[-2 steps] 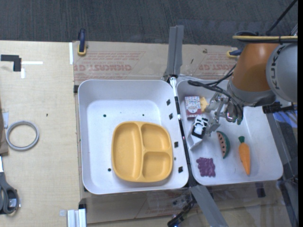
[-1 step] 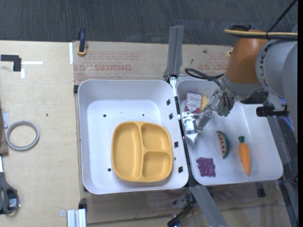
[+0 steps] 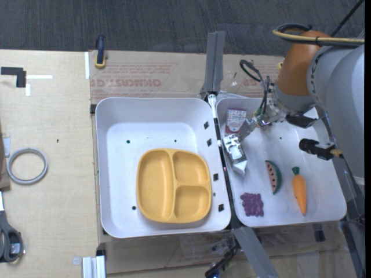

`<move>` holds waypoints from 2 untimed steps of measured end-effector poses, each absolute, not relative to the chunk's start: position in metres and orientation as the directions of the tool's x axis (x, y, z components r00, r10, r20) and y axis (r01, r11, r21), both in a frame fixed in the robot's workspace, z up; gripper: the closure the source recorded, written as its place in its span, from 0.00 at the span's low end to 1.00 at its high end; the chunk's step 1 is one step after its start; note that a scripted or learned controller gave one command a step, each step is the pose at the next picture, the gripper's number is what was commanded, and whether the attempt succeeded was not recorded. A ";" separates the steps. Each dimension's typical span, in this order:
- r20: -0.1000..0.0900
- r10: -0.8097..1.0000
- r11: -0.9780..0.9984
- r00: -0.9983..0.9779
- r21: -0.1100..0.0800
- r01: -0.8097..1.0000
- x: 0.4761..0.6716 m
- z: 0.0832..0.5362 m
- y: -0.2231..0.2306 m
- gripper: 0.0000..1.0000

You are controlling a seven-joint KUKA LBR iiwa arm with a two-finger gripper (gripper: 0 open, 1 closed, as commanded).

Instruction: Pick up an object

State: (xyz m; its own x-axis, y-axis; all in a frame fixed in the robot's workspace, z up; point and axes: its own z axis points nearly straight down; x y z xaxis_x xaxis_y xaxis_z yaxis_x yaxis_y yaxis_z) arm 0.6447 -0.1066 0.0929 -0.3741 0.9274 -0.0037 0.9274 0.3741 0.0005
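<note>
- The arm (image 3: 324, 68) comes in from the right of the camera view, its orange band above the wrist, and leans down over the right bin (image 3: 324, 207).
- The pincer (image 3: 235, 149) sits low at the left side of the right bin, close beside the divider between the two bins.
- Whether the pincer is open or closed cannot be told from this angle, and nothing can be made out as being gripped.
- A small packet with a red and white label (image 3: 236, 119) lies just above the pincer, near the bin's back wall.
- A watermelon slice toy (image 3: 273, 176) lies to the right of the pincer, in the middle of the bin.
- A carrot toy (image 3: 299, 191) lies just right of the slice, its green top pointing away from the front wall.
- A purple grape bunch (image 3: 251, 204) rests near the front wall, below the pincer.
- The left bin (image 3: 116, 126) holds a yellow divided plate (image 3: 174, 185), right side up.
- On the bench (image 3: 52, 213) left of the bins lies a grey tape ring (image 3: 26, 165).
</note>
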 end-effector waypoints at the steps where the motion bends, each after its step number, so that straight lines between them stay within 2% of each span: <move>1: -0.003 0.861 0.509 -0.509 0.000 0.861 0.642 0.283 -0.134 0.00; 2: -0.001 0.878 0.479 -0.479 -0.003 0.878 0.646 0.164 -0.174 0.00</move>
